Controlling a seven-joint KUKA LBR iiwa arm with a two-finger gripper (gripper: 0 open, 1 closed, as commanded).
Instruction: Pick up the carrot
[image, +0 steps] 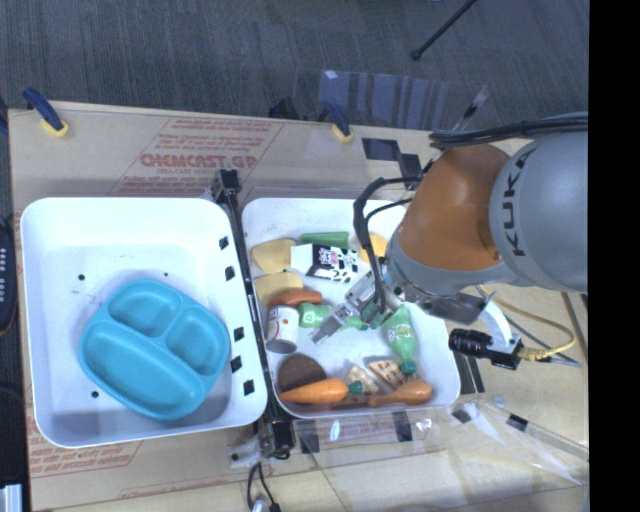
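Note:
The carrot (315, 392) is orange with a green top and lies flat along the front wall of the right bin (440, 345). My gripper (338, 318) hangs over the middle of that bin, above and slightly right of the carrot and apart from it. It points down to the left among the toy foods. A small green piece (312, 316) lies right at its tip. Nothing is visibly lifted, and the arm's orange band (455, 210) hides the bin's far right side.
Around the gripper lie a green bottle (401, 336), a small can (283, 322), a brown round piece (297, 368), a yellow wedge (270, 256) and a black-and-white box (335, 262). A second orange piece (408, 393) lies right of the carrot. The left bin holds a blue divided plate (155, 345).

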